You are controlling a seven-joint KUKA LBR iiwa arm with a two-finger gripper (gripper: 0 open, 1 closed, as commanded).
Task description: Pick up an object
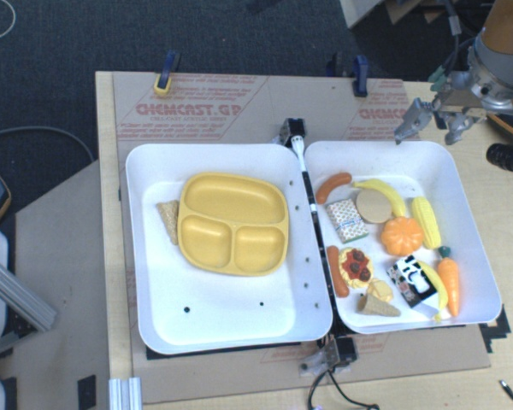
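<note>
Claw (432, 122) position comes first: it hangs at about one o'clock, above the far edge of the right bin (479, 229), its prongs spread apart with nothing between them. No object is in hand yet, so the step is judged to be the approach. A clean pick probably means choosing something with free space around it, such as the sausage (333, 186) at the pile's eleven o'clock edge or the corn cob (425, 220) at its three o'clock side, and descending straight with the prongs astride its narrow width. Counting the right bin: two sausages, one banana (383, 190), one corn cob, one orange pumpkin (402, 236), one carrot (448, 284), one small pizza (356, 266). The left bin (154, 280) holds one yellow divided plate (233, 223).
</note>
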